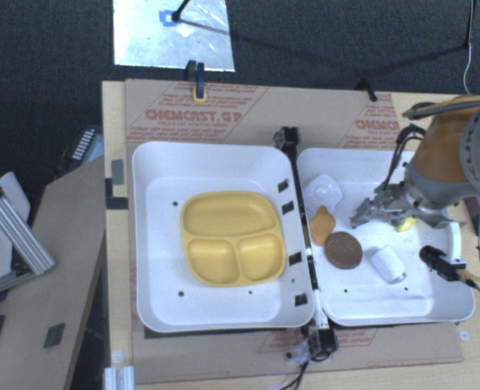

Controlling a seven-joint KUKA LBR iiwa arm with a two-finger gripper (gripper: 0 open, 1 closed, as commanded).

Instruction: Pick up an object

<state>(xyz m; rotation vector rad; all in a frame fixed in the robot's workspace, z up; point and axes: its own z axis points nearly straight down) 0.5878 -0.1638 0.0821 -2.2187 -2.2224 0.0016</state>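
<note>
Right bin [434, 307] holds: clear plastic cup [324, 191] at far left; orange piece [321, 225] just near of it; brown round disc [343, 250] lying flat; white cylinder [387, 264] on its side; small yellow item [403, 225].

Brown disc [343, 250], white cylinder [387, 264] crowd right bin [402, 307]; front floor free

The arm [447, 157] hangs over the right bin [434, 307], near a brown disc [343, 250] and white cylinder [387, 264].
</note>
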